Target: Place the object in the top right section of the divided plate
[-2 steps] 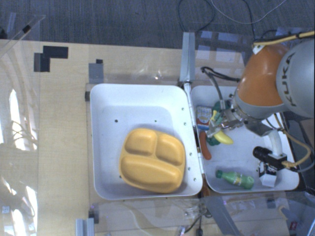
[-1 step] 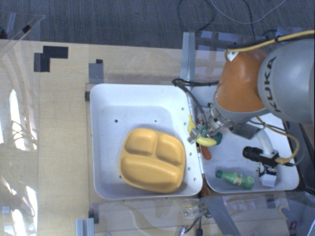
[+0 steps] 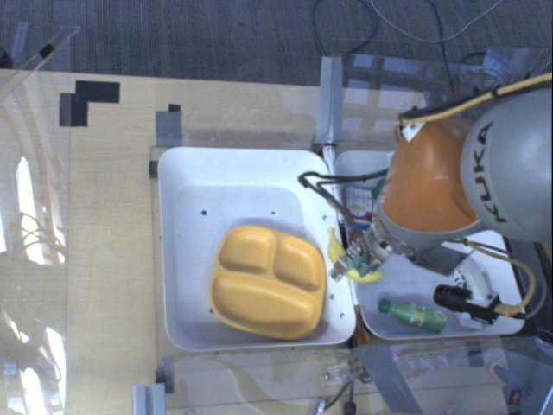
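Yellow banana (image 3: pixel 333 249) is seen under the end effector (image 3: pixel 352 264), grasp cannot be told; the divided plate (image 3: pixel 259 305) is just beside, its top right section unfilled, so 1 placement is left.

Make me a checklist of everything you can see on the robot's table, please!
Surface: wooden bench bearing a left bin and a right bin, both white.
Job's things: yellow divided plate lies in the left bin; a yellow object sits at the bins' shared edge, against the end effector.
Clutter: green bottle lying in the right bin.
Grippers: end effector low over the divide between the bins; grip on the yellow object unclear.
Cables: black cables looping on the floor behind.
Surroundings: grey carpet; black marks on the bench.
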You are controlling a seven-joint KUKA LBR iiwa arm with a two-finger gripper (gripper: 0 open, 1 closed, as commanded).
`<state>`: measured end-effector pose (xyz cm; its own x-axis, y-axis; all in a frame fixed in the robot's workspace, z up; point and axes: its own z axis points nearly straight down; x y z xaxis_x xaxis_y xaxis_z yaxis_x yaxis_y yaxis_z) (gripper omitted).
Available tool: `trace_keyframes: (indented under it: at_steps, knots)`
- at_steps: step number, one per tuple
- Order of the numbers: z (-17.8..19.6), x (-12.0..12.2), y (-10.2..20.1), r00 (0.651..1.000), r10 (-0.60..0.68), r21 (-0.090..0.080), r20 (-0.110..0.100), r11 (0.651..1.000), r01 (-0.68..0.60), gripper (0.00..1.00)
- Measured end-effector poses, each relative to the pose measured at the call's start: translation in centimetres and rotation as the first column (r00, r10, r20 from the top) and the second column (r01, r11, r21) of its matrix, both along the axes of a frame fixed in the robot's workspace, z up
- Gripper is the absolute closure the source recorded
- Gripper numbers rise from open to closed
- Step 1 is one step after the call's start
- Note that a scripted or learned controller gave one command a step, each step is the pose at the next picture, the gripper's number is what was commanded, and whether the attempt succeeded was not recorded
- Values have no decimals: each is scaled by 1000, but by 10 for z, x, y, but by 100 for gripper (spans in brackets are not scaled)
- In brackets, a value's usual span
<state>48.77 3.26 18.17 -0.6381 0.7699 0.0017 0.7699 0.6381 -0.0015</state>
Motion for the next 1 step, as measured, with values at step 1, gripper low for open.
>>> trace_keyframes:
  at_steps: [1]
  knots:
    - [37, 34, -19, 1000, 22, 0, 3, 1000, -22, 100]
